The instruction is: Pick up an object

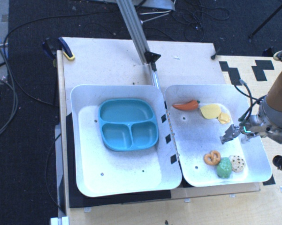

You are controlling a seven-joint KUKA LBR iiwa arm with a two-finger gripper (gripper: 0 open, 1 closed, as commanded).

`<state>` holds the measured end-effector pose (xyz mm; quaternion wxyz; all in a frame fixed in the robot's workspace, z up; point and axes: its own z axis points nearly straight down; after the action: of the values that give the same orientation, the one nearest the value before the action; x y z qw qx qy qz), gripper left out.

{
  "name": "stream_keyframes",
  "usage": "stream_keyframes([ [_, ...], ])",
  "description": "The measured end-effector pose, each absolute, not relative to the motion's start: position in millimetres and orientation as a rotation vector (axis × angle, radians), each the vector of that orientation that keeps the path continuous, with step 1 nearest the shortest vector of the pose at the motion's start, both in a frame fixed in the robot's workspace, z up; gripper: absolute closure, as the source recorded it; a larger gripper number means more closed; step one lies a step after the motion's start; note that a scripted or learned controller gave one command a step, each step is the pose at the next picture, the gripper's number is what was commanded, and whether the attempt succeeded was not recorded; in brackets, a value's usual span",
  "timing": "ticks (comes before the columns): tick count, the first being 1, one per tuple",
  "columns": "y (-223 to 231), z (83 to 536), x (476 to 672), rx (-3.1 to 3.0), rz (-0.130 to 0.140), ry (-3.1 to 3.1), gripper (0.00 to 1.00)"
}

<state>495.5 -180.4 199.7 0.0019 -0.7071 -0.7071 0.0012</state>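
The jaws hang over the right bin, whether parted or closed I cannot tell (nothing visible between them). Just near of them lie a pretzel, green lump and cookie; farther off, a yellow piece and carrot. The left bin holds a blue tray.

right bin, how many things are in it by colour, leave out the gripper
Orange-red: 1, the carrot
Yellow: 2, the larger piece and the smaller piece
Orange-brown: 1, the pretzel
Green: 1, the green lump
Speckled pale: 1, the cookie
Total: 6
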Motion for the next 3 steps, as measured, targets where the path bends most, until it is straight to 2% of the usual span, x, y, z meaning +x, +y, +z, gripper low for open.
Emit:
stream_keyframes([
  [1,-180.5,201.2,496.6,-2.221,0.001,-2.222,0.00],
  [3,-176.7,91.3,496.4,-2.224,0.000,-2.221,0.00],
])
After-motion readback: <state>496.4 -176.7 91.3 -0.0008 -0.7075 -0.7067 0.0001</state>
